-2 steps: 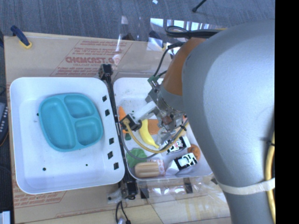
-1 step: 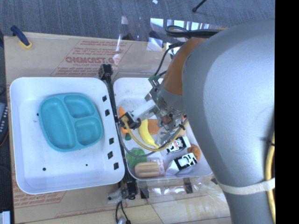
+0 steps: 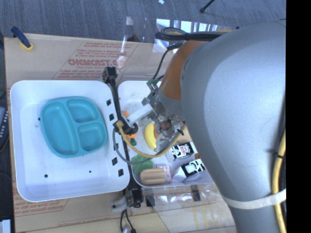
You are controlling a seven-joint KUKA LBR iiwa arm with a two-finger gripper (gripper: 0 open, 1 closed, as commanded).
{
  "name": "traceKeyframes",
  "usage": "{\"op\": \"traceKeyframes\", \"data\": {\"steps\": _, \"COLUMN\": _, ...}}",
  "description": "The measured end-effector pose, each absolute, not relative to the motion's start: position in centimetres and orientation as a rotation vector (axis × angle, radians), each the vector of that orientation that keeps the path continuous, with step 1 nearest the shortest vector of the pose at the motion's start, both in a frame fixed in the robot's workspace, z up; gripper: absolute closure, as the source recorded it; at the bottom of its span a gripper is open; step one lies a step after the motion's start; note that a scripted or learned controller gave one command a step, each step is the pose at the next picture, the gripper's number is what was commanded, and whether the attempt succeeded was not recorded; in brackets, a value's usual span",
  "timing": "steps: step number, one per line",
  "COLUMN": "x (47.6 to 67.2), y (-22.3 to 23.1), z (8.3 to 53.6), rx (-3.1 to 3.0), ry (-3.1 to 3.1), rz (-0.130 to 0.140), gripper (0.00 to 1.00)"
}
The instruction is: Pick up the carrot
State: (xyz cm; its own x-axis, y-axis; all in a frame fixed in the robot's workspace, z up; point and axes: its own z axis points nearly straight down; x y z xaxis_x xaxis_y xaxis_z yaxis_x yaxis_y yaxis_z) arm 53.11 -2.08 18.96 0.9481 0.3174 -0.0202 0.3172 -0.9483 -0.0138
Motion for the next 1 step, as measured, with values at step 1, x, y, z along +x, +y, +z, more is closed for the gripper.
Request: {"op": "traceKeyframes", "data": {"steps": 1, "x": 50.12, "y": 1.82, "z": 18.98, "rx": -3.114, "ry": -0.362, "rz": 0.026, "gripper": 0.00}}
